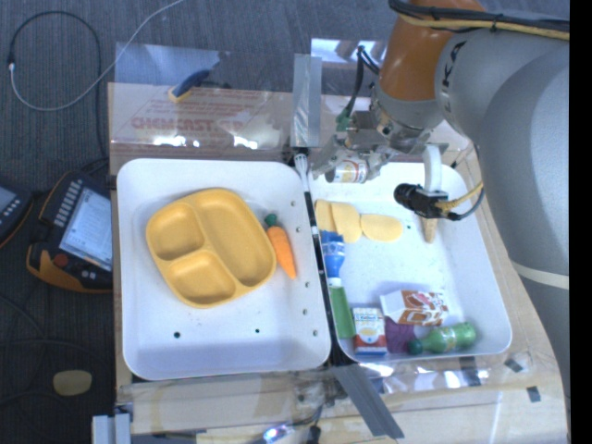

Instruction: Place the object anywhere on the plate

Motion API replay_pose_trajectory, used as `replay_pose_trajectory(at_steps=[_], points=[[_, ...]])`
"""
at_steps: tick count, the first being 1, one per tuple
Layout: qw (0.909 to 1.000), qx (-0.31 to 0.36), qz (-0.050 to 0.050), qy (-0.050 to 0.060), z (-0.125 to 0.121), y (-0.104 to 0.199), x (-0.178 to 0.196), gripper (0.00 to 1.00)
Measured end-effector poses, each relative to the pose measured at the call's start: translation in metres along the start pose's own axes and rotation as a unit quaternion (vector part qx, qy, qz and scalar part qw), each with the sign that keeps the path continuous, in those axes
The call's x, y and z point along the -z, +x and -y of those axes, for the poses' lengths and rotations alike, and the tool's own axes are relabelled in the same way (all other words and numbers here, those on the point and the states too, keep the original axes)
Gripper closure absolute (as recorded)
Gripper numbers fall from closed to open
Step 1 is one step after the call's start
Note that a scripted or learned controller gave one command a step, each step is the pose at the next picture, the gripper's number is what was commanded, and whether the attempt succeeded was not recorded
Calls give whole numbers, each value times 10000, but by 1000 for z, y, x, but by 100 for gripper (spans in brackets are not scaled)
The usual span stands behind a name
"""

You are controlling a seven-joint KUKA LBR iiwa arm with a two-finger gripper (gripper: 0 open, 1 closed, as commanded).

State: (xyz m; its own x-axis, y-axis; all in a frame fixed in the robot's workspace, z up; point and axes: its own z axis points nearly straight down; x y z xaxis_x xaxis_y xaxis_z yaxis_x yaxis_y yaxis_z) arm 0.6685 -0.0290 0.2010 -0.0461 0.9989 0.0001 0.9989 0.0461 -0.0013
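Note:
A yellow divided plate [208,245] lies in the left bin [157,350]. An orange toy carrot [281,248] with a green top rests on the bin floor against the plate's right edge, not on the plate. My gripper [356,163] hangs under the orange wrist band over the far left corner of the right bin [481,276]. A small pale, can-like thing [350,171] shows right at the gripper's tip; I cannot make out whether it is held.
The right bin holds yellow slices [359,222], a blue tube [331,252], a green stick [341,309], a small juice box [369,330], a red-and-white packet [421,305] and a green toy [445,339]. A handheld controller [74,229] lies left of the bins.

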Motion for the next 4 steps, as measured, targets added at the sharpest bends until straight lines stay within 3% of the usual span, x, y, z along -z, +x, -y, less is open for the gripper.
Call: replay_pose_trajectory(at_steps=[1,2,3,4], points=[[9987,502,5,-1,35,79,33,100],[9983,575,-3,14,63,148,-44,100],[9924,1230,13,10,41,172,-68,100],[9924,1231,8,13,41,173,-68,0]])
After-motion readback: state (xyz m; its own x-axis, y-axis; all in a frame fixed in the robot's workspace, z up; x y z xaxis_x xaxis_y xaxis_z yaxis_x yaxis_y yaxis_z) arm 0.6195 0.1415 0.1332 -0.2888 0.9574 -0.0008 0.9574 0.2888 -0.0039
